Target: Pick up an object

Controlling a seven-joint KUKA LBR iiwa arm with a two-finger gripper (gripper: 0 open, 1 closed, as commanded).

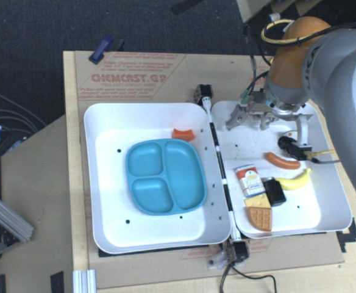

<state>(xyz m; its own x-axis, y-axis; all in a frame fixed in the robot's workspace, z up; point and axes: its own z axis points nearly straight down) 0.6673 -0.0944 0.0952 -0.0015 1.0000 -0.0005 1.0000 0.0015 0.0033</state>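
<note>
My gripper hangs over the far left part of the right bin, open, with nothing between its fingers. Nearer the front of that bin lie a brown sausage, a yellow banana, a small red-and-white carton, a black block and a tan waffle. The sausage is the closest of them, a little to the front right of the gripper. None of them touches the gripper.
The left bin holds a blue divided plate and a small orange piece by its far wall. A ridge with black clips separates the bins. The grey arm covers the right bin's far right corner.
</note>
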